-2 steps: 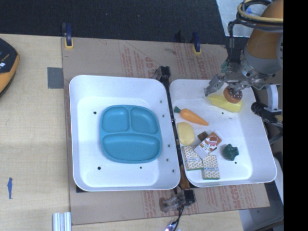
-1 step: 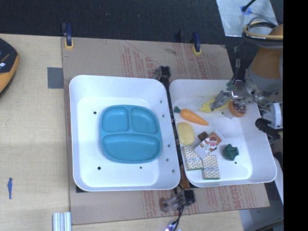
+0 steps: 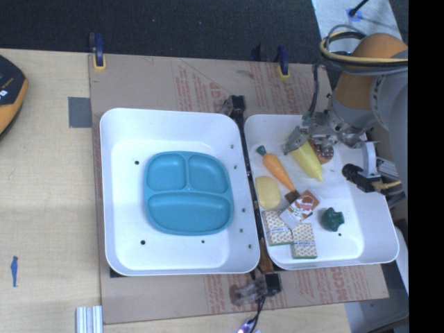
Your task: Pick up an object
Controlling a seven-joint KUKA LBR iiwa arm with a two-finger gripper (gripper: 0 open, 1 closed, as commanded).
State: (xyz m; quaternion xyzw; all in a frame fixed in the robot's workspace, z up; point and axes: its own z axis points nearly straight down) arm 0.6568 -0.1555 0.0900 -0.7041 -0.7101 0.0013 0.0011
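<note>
My gripper hangs low over the back of the right bin, under the grey wrist with its orange band. A yellow, corn-like piece lies just below it, its top end tucked under the gripper. An orange carrot lies to the left of that. A pale yellow lump sits near the bin's left wall. Towards the front are a small brown packet, two green-and-white cartons and a dark green toy.
The left bin holds a blue divided plate. A black part of the arm reaches over the right bin's right side. Clamps stand at the bench's back edge, and an orange-and-black device lies at far left.
</note>
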